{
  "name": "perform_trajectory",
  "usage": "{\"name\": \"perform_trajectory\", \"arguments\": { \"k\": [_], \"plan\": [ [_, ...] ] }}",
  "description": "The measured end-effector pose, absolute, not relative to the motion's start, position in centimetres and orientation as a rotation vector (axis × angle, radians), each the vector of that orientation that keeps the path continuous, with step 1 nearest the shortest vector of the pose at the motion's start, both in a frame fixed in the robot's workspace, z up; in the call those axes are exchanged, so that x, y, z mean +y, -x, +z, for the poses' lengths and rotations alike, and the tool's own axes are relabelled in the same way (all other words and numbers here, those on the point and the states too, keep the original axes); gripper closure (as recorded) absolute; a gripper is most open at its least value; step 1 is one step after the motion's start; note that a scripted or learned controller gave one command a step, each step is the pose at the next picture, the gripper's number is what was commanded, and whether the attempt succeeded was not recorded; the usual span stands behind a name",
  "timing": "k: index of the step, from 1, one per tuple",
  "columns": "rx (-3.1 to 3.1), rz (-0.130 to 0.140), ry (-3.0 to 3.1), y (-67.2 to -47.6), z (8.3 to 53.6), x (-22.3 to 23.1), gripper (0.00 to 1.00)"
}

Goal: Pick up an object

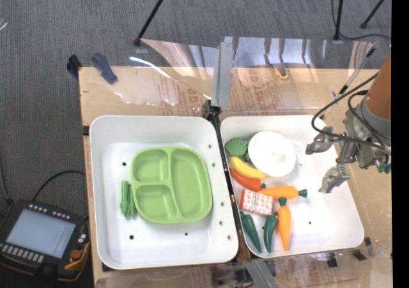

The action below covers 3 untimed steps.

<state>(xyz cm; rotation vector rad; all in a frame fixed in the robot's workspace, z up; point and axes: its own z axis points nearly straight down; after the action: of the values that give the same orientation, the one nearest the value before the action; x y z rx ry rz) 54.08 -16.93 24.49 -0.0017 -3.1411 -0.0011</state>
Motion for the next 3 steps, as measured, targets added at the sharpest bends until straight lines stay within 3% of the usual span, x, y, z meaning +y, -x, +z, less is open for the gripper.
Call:
{"name": "perform_trajectory", "arguments": {
  "k": [1,2,3],
  "plan": [
    [-3.138,-0.004,-0.048,-52.8,8.6,-10.7,0.0],
    [-3.139,-0.001,0.026,-48.6,8.7,-12.6,0.0],
    [-3.14,-0.002,0.017,-48.8,9.6,-12.4,1.0]
  ]
}}
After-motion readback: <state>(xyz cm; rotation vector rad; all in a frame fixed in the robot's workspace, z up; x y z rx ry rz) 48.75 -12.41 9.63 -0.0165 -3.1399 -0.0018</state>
